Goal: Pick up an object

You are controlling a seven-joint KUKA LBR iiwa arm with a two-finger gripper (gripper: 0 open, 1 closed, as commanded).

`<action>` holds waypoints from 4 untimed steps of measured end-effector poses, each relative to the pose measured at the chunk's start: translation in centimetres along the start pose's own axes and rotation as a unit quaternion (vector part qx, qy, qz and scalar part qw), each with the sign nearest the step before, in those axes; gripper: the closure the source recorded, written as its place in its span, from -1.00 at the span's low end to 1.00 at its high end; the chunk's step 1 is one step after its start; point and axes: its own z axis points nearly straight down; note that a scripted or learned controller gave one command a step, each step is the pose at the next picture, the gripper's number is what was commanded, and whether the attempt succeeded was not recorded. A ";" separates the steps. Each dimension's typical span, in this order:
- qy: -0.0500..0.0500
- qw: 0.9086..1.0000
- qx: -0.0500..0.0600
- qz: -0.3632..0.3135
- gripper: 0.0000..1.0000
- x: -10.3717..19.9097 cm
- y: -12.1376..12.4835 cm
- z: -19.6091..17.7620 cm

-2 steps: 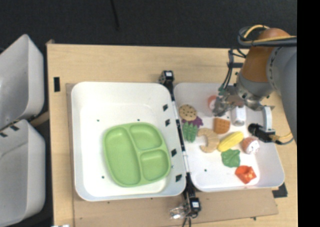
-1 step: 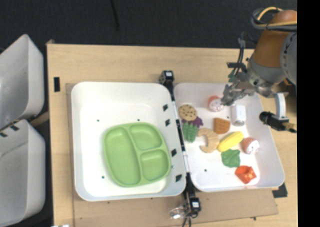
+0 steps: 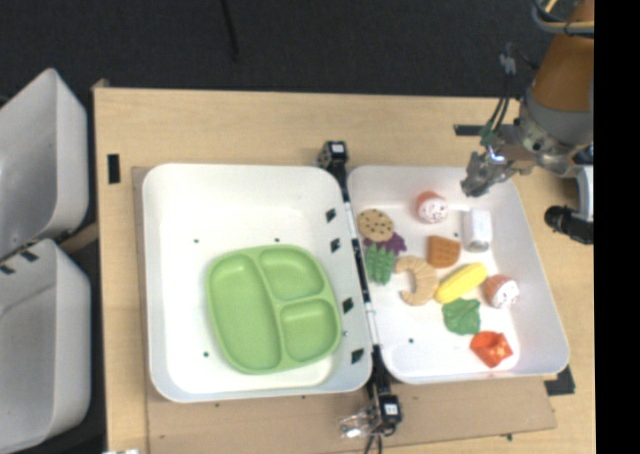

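My gripper (image 3: 480, 179) hangs over the far right corner of the right bin (image 3: 535, 342), just above a small white can (image 3: 479, 228). Nothing shows between its fingers. The right bin holds several toy foods: a pink-white ball (image 3: 432, 208), a brown cookie (image 3: 376, 224), purple grapes (image 3: 394, 241), a green leafy piece (image 3: 380, 264), an orange block (image 3: 444, 250), a tan croissant shape (image 3: 417, 279), a yellow corn (image 3: 461, 282), a red-white piece (image 3: 499, 291), a green vegetable (image 3: 462, 317) and a red pepper (image 3: 491, 347).
The left bin (image 3: 175, 202) holds a green divided plate (image 3: 272, 308) toward its near side. The grey arm with its orange band (image 3: 563, 72) comes in from the upper right. A black clip (image 3: 333, 153) sits at the far end of the seam between bins.
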 end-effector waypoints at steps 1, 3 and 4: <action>0.001 1.000 0.002 -0.002 1.00 -0.1 0.1 -1.8; 0.001 1.000 0.004 -0.004 1.00 7.3 -5.7 -2.3; 0.002 1.000 0.005 -0.004 1.00 10.8 -9.8 -1.2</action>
